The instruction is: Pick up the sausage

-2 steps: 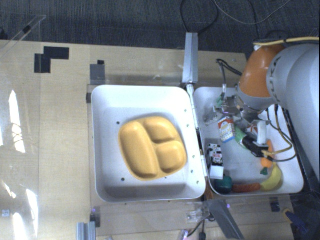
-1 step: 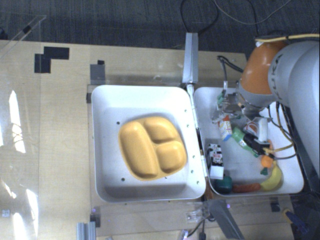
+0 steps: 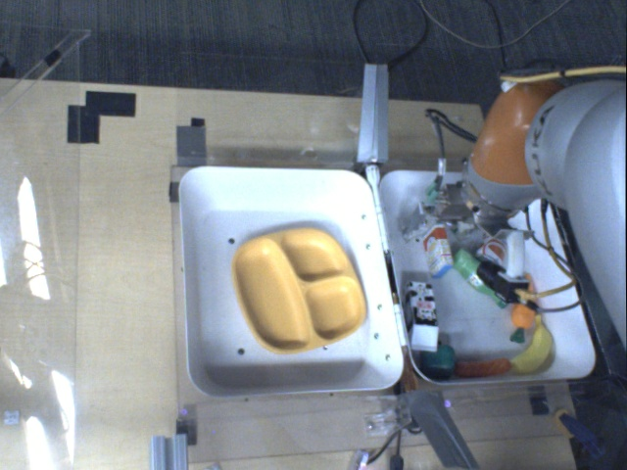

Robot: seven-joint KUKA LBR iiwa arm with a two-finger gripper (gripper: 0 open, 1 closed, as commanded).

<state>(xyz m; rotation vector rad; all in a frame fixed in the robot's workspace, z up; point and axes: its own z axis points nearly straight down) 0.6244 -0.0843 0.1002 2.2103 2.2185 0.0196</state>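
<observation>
The two bins (image 3: 196,262) look like smooth, slightly glossy white plastic – the yellow divided tray (image 3: 297,287) a satiny moulded plastic. The desk (image 3: 98,262) shows pale wood grain under a clear reflective sheet. The arm's orange band (image 3: 505,135) shines, glossy.

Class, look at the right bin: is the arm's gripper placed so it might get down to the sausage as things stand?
Probably yes, with care. The sausage lies uncovered along the right bin's near wall, but the banana and a dark green item crowd its ends. The gripper sits at the far end.

No text, label or number is sharp enough to read.
</observation>
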